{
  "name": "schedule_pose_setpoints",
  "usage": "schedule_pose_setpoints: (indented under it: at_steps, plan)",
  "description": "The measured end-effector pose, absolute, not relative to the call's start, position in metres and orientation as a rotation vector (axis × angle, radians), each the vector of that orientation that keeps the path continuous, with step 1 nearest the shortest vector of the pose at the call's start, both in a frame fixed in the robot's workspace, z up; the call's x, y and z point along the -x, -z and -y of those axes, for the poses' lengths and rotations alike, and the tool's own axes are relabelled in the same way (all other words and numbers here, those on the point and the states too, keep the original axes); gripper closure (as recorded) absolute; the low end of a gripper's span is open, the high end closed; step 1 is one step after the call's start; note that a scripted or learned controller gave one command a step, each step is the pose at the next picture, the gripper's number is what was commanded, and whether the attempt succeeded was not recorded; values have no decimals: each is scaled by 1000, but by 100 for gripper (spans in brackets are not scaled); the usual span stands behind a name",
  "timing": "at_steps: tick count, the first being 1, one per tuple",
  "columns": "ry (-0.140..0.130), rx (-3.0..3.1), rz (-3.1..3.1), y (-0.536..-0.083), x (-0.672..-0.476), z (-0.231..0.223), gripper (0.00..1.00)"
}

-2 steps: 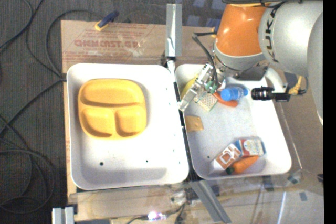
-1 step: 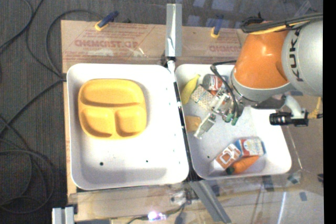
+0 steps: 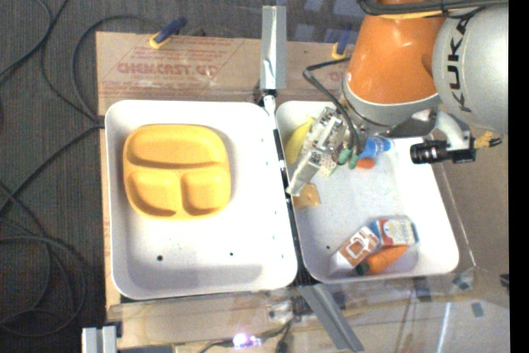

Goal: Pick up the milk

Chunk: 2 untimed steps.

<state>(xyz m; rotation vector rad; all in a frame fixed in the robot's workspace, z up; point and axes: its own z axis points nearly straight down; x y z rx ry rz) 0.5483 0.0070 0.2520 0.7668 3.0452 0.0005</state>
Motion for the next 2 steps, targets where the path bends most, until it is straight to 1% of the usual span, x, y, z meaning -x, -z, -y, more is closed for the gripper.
schedule_pose_setpoints:
  at_steps: [1,2]
  plan:
    - [2,-733,-3057,-184,-486,38,0]
    - [-1,-696,-3065,-184,-567,67,0]
